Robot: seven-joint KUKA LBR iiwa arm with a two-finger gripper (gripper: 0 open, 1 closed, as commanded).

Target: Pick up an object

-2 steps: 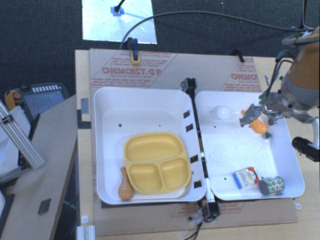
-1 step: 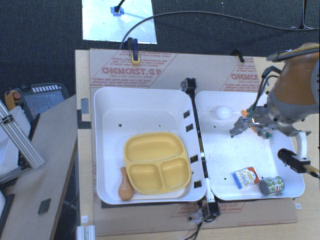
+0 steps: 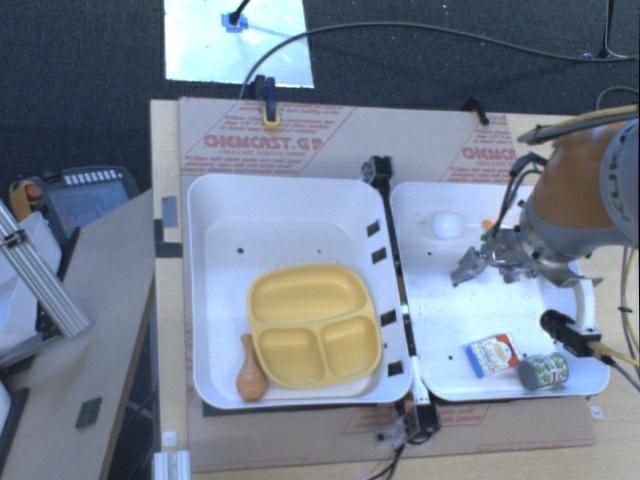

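Observation:
My gripper (image 3: 492,265) hangs over the middle of the right bin (image 3: 432,308), its two grey fingers spread apart with nothing between them. A white egg-shaped object (image 3: 446,225) lies at the back of that bin, up and to the left of the gripper. At the front right lie a small red, white and blue carton (image 3: 491,355) and a green-labelled can (image 3: 543,371) on its side, touching each other, both below the gripper. The arm's orange band (image 3: 575,178) rises at the right.
The left bin (image 3: 215,268) holds a yellow three-compartment plate (image 3: 313,324) with a tan wooden spoon-like piece (image 3: 250,370) beside its left edge. A black-tabbed divider (image 3: 390,268) separates the bins. Cardboard (image 3: 300,138) lies under both.

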